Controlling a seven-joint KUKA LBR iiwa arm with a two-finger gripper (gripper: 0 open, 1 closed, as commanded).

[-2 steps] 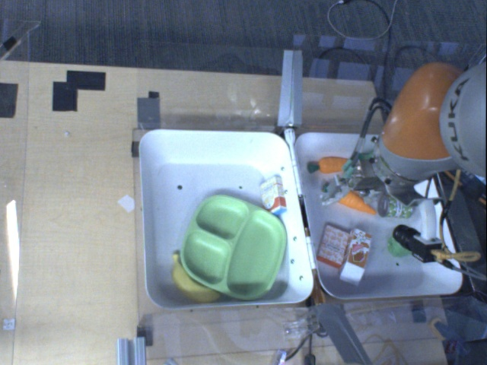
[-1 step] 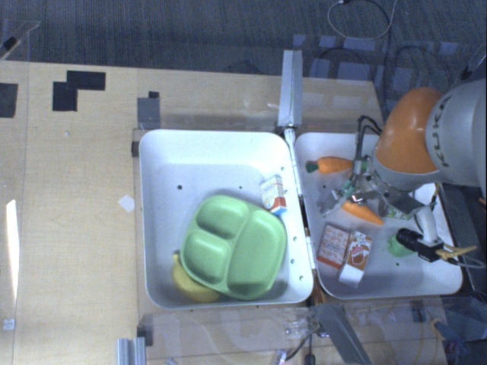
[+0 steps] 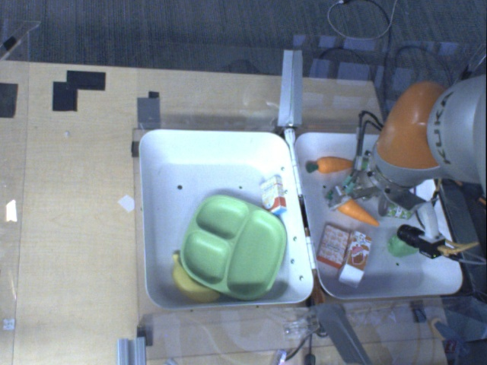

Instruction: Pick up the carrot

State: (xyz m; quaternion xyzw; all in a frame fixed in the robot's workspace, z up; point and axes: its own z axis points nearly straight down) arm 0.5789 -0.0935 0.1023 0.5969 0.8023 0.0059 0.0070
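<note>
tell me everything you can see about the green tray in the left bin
The green tray is a light green, smooth, plastic-looking dish with rounded corners, moulded into three shallow compartments, all bare. It lies open side up in the near part of the left bin, turned at an angle to the bin's walls and seemingly a little tilted. Its near-left edge rests over a yellow object that pokes out beneath it. A small white carton sits just beyond its far-right corner, close to or touching it.
</note>
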